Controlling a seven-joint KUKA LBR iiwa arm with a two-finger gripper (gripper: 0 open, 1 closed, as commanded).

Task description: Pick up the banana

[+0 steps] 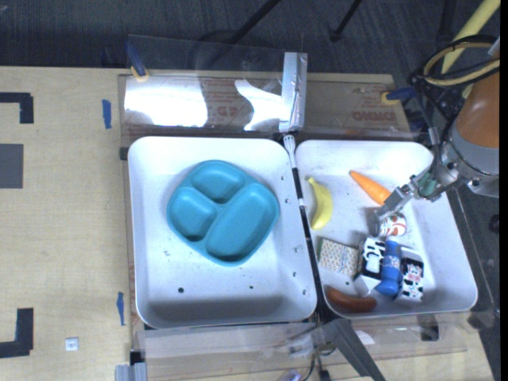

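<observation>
A brown sausage (350,299) lies at the near edge of the right bin (464,280), at its 7 o'clock. Just above it are a patterned square (338,257) and a black-and-white carton (409,275) with a blue bottle (390,272) on it. The banana (320,203) lies at 9 o'clock in this bin, close to the left wall, with nothing touching it. A carrot (370,185) lies at 12 o'clock. The gripper (389,205) hangs just beside the carrot, well apart from the banana; I cannot tell how it is set. The left bin (151,280) holds a blue tray (223,211).
</observation>
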